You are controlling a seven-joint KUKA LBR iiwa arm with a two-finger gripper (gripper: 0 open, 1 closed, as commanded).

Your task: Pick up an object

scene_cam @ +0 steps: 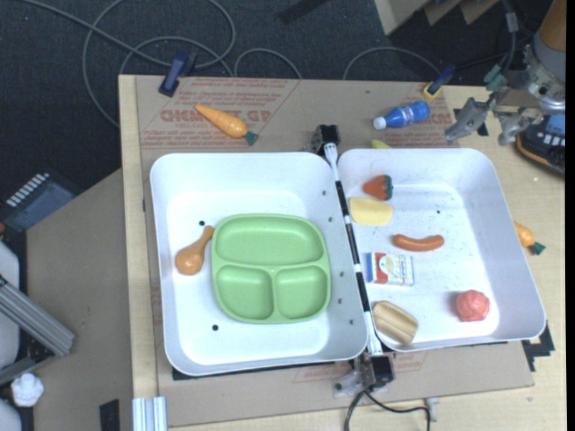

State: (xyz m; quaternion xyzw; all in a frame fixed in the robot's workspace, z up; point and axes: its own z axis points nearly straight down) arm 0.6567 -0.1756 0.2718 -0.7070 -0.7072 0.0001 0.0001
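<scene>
Cardboard backing (269, 106) carries partly legible red lettering. Gripper (490, 119) hangs released above right bin's (503, 196) far edge; open floor surrounds sausage (418, 241), red ball (472, 305), small carton (389, 268)

You see a light green divided tray (269, 267) and an orange-tan spoon-shaped toy (192, 254) in the white left bin (171, 187). The white right bin (490, 173) holds a red strawberry (378, 187), a pale yellow piece (370, 211), an orange-red sausage (418, 241), a red-white-blue carton (389, 268), a tan bread loaf (394, 321) and a pink-red ball (472, 305). An orange carrot (224, 121) and a blue bottle (402, 115) lie on the tan board (287, 106).

Even bright overhead light, soft shadows, slight blur
</scene>
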